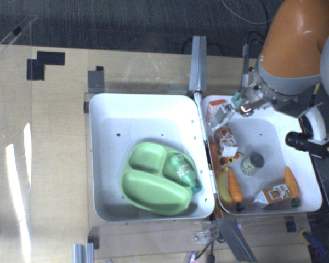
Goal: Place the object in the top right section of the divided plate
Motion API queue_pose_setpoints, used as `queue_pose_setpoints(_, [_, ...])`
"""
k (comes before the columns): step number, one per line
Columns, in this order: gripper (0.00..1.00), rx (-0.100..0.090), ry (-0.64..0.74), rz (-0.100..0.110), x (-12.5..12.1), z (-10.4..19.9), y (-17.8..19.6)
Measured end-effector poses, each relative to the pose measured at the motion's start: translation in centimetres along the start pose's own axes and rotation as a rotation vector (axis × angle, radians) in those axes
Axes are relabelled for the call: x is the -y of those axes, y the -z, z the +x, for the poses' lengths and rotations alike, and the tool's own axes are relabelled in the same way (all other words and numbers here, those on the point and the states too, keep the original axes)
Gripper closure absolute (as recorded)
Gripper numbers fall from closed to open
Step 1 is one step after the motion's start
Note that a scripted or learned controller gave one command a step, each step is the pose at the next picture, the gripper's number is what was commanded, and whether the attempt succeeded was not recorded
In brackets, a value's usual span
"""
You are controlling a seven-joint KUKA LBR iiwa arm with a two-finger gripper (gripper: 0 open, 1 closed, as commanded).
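- A glossy green divided plate (153, 182) with rounded sections lies in the left white bin (107, 147), toward 6 o'clock.
- A clear plastic bottle (183, 170) with a teal cap lies tilted in the plate's top right section.
- The right bin (312, 193) holds smooth orange carrots (234, 186), a yellow banana (223, 185), printed cartons (278, 193) and a round tin (253, 164).
- The pincer (242, 104) hangs at 12 o'clock over the right bin; I cannot tell how wide it stands or whether it grips anything.
- The pale wooden worktop (49, 163) has a matte grain.
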State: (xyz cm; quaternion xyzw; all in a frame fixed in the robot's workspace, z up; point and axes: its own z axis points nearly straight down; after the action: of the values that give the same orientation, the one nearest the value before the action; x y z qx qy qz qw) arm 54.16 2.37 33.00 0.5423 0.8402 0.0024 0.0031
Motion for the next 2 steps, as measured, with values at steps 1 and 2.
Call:
queue_pose_setpoints(1, [0.0,0.002,0.028,-0.001,4.2,-8.4,10.0])
queue_pose_setpoints(2, [0.0,0.003,-0.015,0.002,0.3,-21.6,10.6])
